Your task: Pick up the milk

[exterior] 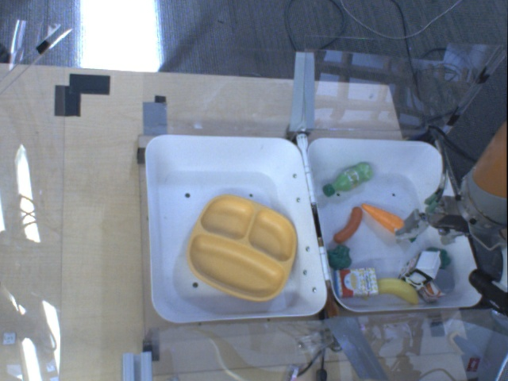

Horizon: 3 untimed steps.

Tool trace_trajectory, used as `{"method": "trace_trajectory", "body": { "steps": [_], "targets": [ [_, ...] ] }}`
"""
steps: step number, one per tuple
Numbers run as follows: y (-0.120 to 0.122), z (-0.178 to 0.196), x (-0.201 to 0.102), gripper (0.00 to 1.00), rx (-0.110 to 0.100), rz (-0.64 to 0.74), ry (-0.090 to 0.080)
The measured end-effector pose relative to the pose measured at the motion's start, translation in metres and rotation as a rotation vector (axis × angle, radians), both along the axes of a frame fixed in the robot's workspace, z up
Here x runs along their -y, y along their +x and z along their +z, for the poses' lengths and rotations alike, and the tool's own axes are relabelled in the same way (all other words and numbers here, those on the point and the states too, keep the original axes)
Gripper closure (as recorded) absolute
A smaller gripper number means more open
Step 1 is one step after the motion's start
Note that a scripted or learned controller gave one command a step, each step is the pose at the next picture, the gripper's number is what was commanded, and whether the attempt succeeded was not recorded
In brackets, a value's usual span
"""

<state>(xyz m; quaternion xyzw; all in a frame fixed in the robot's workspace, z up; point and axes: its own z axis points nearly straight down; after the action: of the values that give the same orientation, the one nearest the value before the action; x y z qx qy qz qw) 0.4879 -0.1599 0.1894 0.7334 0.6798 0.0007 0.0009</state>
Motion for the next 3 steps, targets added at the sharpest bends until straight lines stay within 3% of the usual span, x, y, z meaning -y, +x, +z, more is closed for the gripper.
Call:
{"method": "trace_trajectory", "body": {
  "steps": [1,2,3],
  "targets": [
    [0.0,-0.009,-0.033,0.0,0.0,-0.364,0.002],
    [0.001,-0.052,0.013,0.0,0.002,-0.207,0.002],
    [0.004,-0.101,0.039,0.0,0.011,-0.033,-0.001]
  ]
}}
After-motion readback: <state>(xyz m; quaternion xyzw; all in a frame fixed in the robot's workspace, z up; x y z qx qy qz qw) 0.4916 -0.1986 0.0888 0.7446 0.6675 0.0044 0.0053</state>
